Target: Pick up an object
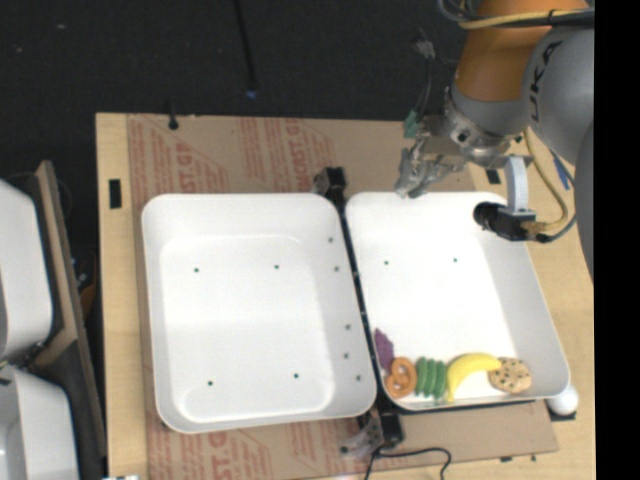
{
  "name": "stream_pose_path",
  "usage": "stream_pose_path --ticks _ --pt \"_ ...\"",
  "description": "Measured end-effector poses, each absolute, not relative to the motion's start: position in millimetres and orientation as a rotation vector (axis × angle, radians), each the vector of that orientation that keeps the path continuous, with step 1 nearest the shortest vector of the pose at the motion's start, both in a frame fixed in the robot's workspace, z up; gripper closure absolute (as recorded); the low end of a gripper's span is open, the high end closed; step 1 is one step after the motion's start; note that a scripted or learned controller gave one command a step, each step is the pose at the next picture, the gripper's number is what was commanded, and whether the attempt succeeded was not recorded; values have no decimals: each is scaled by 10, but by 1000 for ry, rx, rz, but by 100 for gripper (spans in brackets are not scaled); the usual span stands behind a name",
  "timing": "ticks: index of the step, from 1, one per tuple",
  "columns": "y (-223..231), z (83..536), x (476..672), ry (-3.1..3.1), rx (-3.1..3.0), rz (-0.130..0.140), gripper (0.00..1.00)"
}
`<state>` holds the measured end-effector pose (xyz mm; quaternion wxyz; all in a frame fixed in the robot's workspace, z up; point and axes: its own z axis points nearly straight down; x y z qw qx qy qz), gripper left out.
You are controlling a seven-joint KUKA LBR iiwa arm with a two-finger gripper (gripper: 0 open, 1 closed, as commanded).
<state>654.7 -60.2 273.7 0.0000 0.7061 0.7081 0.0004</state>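
Several small toy foods lie along the near edge of the right bin [520, 298]: a purple piece [383, 345], a brown pretzel [400, 376], a green item [432, 376], a yellow banana [470, 367] and a spotted cookie [511, 374]. My gripper [413, 180] hangs above the far rim of the right bin, well away from those objects. Nothing shows between its fingers.
The left bin [250, 308] lies beside the right one, with a black clip [330, 181] at the far end of the seam between them. Both rest on a cardboard sheet [230, 158]. A black cable fitting [497, 218] hangs over the right bin's far right side.
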Motion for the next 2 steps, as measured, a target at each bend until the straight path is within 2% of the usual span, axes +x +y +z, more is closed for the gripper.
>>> stream_pose_path --ticks 1,2 --pt "-24 2734 6594 2226 2218 2 100" --pt "484 2512 6613 2226 2219 -1 100"
